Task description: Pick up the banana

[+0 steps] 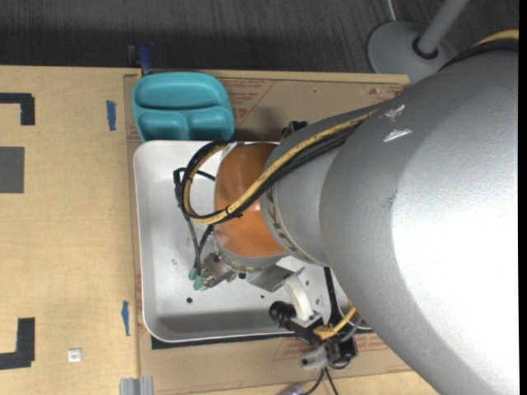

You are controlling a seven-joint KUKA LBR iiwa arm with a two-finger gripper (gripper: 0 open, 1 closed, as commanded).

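Over the white bin (156, 245), the arm (395, 220) hides the contents.

You can count one shallow white plastic bin (156, 245) at centre frame, one teal moulded plastic tray (183, 105) just above it, and one grey arm (412, 220) with one orange band (243, 200).

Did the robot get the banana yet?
Can't tell yet. Done: the grey arm with the orange band has reached down into the shallow white bin. In hand: nothing I can see; its gripper is hidden under the wrist. Left: showing a banana lifted. A teal plastic tray sits behind the bin.
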